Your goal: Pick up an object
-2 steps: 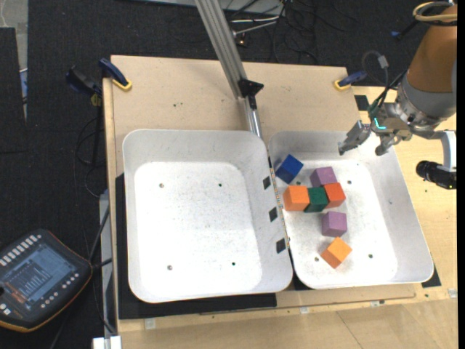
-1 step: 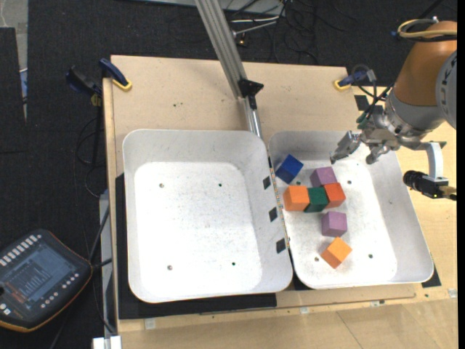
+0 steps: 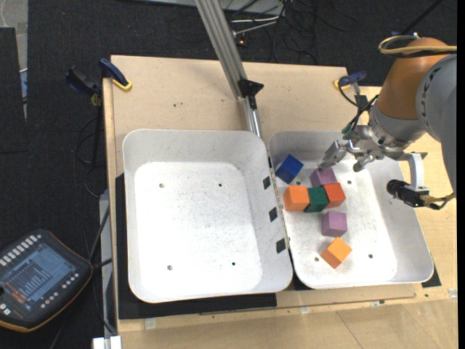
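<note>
The two-finger metal gripper hangs over the upper part of the right-hand shallow white plastic bin, just above and to the right of the block cluster. Its fingers read as thin, light-coloured prongs, one pointing toward the left and one toward the right, with a visible gap between them; they appear spread. Nothing sits between the fingers. The left prong's tip lies close to the upper purple block, but contact cannot be confirmed at this slant.

Contents of the right bin: a blue cube near the upper left wall, tilted; an orange block, a dark green block and a second orange-red block packed touching in a row; the upper purple block touching that row from above; a lower purple cube just below the row; a small orange cube nearer the front, apart from the others.

The left-hand shallow white plastic bin stands beside the right bin, their walls touching.

The grey arm with orange band is cut off at the right edge. The wrist hardware hides part of the right bin's rear wall. The fingertips are small and blurred.
</note>
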